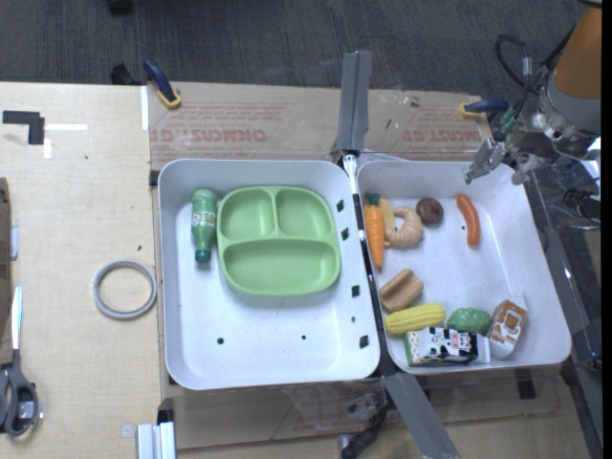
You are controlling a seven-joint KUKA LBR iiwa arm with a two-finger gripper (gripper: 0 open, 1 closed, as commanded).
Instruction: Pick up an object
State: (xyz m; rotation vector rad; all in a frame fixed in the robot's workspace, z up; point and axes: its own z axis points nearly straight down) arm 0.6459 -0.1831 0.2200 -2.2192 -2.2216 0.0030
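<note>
Now | my claw (492, 161) hangs over the right white bin's (535, 352) far rim, grip state unclear | nearest: slim red plastic sausage (468, 219), apart.

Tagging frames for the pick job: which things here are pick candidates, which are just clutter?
Pick candidates, right bin: sausage, carrot, croissant, brown round piece, hot dog, corn, green vegetable, printed carton. Left bin: green bottle, green divided plate.

Clutter, on the bench: tape ring, scissors, blue clamp.
</note>
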